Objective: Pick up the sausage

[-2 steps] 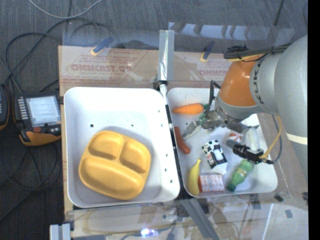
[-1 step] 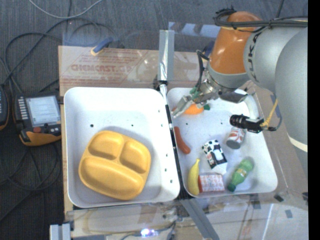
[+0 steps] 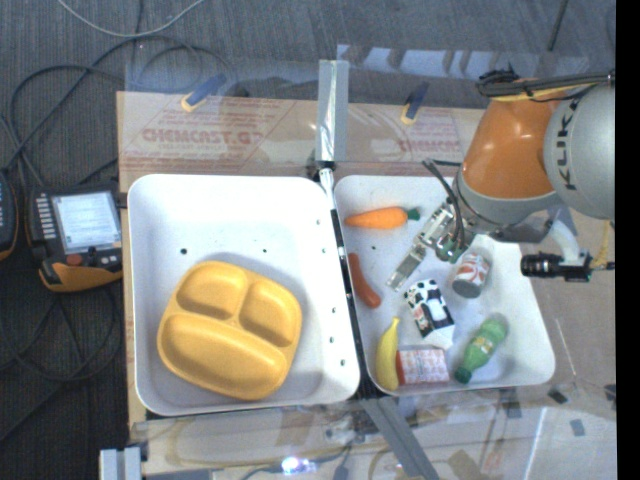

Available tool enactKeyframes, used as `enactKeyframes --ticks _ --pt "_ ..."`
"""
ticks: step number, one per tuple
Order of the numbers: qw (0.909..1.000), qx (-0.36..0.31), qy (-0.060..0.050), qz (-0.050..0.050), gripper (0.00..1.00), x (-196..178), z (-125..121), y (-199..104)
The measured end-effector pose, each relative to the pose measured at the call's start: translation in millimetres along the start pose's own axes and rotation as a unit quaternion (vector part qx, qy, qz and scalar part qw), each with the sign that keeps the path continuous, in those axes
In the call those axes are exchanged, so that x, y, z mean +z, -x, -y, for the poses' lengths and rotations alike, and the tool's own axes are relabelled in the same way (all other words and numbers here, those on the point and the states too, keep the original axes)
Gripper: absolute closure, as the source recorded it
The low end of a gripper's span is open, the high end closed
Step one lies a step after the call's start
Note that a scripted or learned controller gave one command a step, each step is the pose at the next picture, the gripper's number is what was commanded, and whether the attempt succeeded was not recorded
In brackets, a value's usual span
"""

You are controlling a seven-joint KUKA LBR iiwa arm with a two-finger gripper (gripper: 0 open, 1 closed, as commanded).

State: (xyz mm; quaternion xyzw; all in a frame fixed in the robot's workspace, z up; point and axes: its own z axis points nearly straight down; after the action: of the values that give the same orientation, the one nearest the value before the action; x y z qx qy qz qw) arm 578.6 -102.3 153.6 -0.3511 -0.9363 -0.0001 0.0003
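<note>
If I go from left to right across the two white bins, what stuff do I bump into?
Yellow tray → sausage → banana → gripper → can → green bottle. The carrot, cow toy and red-labelled packet overlap these from side to side, so I left them out.

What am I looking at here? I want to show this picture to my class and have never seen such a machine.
This is one camera fixed above a bench, looking down at a slant. The grey and orange shape at the right is a robot arm; its gripper hangs over the right bin with nothing between its fingers. That bin holds a carrot, a thin sausage by its left wall, a banana, a can, a green bottle, a black-and-white toy and a small packet. The left bin holds a yellow divided tray.
</note>
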Motion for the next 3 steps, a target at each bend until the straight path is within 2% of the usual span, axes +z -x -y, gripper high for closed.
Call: enactKeyframes --ticks 1,2,3 --pt "0.9988 -0.048 0.004 0.004 0.00 57.1 32.4 -35.8" --pt "0.9989 -0.047 0.006 0.006 1.00 47.4 30.7 -35.1" --pt "0.9937 0.112 0.000 0.000 1.00 -59.2 -0.4 -47.8"
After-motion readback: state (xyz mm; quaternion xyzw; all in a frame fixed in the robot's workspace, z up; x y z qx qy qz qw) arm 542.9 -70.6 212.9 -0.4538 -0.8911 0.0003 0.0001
